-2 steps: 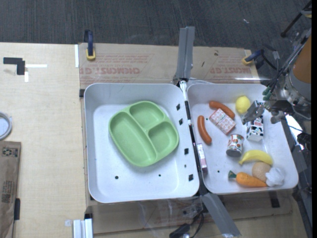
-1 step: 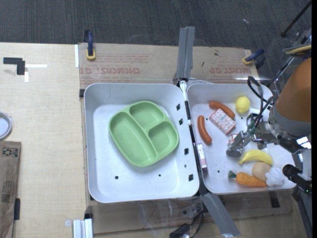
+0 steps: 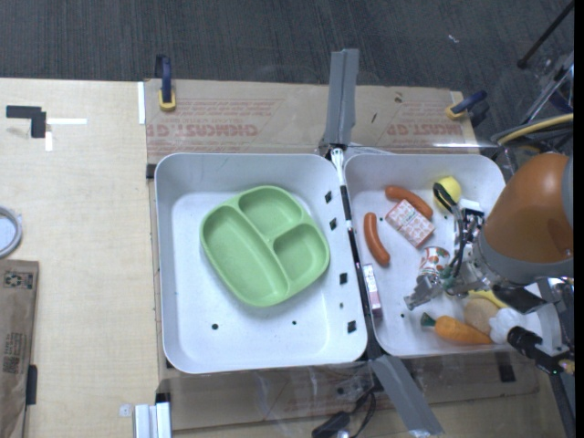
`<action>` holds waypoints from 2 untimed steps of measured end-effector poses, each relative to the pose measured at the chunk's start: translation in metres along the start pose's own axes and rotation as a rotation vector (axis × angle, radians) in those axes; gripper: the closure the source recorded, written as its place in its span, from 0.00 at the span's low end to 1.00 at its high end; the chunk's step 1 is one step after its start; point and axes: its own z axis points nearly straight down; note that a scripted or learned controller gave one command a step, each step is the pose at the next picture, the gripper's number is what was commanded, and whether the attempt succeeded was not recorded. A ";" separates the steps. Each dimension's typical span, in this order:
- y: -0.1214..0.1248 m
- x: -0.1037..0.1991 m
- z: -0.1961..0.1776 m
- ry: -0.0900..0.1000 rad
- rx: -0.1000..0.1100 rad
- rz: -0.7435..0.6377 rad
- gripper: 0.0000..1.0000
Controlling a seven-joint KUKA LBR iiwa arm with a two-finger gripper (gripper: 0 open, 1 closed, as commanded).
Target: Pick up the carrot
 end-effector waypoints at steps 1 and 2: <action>0.000 0.000 -0.007 0.002 0.001 0.004 1.00; -0.013 -0.060 -0.191 -0.003 -0.001 -0.075 1.00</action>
